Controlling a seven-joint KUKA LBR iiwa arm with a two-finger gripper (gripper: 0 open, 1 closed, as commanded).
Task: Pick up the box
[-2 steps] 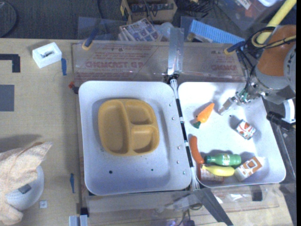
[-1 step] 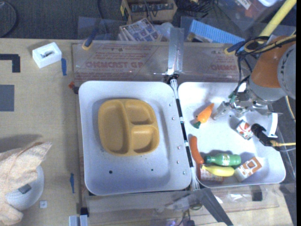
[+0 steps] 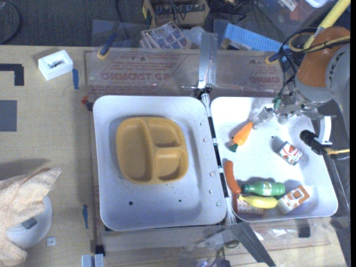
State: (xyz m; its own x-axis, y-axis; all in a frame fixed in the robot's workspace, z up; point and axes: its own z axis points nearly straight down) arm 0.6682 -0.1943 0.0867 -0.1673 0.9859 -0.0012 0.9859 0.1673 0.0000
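Note:
The box (image 3: 295, 198) is a small white and orange carton lying in the near right corner of the right bin (image 3: 253, 105). It touches the end of a yellow banana (image 3: 259, 202). My gripper (image 3: 267, 114) hangs over the far part of that bin, just right of an orange carrot (image 3: 241, 134) and well away from the box. Nothing shows in its grasp.
A green bottle (image 3: 263, 188) lies just behind the banana. A red and white can (image 3: 290, 152) sits mid-right, and a red sausage-like piece (image 3: 230, 178) lies along the bin's left wall. The left bin (image 3: 111, 204) holds a yellow divided tray (image 3: 151, 149).

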